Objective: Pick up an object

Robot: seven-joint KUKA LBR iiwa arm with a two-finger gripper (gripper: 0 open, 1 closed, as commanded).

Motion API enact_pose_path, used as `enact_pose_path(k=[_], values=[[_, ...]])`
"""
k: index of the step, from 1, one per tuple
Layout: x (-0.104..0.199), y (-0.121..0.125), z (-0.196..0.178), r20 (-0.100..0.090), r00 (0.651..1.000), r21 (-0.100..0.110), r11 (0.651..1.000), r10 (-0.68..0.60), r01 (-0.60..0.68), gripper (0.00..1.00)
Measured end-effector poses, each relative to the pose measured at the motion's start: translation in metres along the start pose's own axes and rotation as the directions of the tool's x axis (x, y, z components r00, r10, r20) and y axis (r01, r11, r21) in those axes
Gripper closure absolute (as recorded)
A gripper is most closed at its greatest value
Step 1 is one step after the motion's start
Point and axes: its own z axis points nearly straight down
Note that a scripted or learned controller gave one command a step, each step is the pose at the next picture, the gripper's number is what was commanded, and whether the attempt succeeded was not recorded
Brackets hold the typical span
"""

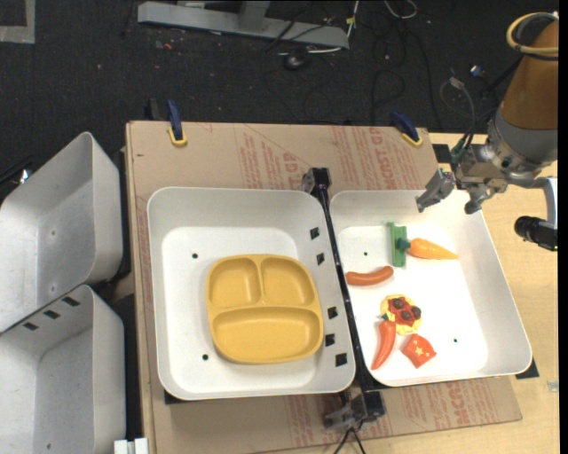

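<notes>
The claw (pixel 454 195) is spread wide, empty, above the right bin (pixel 506 301), where toy food (pixel 401 312) is held; at nine o'clock, a yellow tray (pixel 264 309) is held by the left bin (pixel 177 266).

Bright even overhead light, white bins (pixel 177 222) slightly washed out, soft faint shadows, dark floor behind, sharp focus

**Dark floor, cardboard-topped counter**

A sheet of brown cardboard (pixel 266 151) covers the counter, pinned at its far edge by two blue-and-yellow clamps (pixel 177 124). Beyond it lies dark speckled floor (pixel 80 80) strewn with black cables (pixel 390 80) and a grey metal bar (pixel 240 22). Spare white bins (pixel 53 230) sit at left.
</notes>
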Motion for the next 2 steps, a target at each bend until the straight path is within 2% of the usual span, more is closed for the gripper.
enact_pose_path(k=[1,2], values=[[0.0,0.002,-0.008,0.003,1.0,-0.014,1.0,-0.002,0.002,0.0],[-0.003,0.003,0.055,0.001,1.0,-0.008,1.0,0.0,0.0,0.0]])
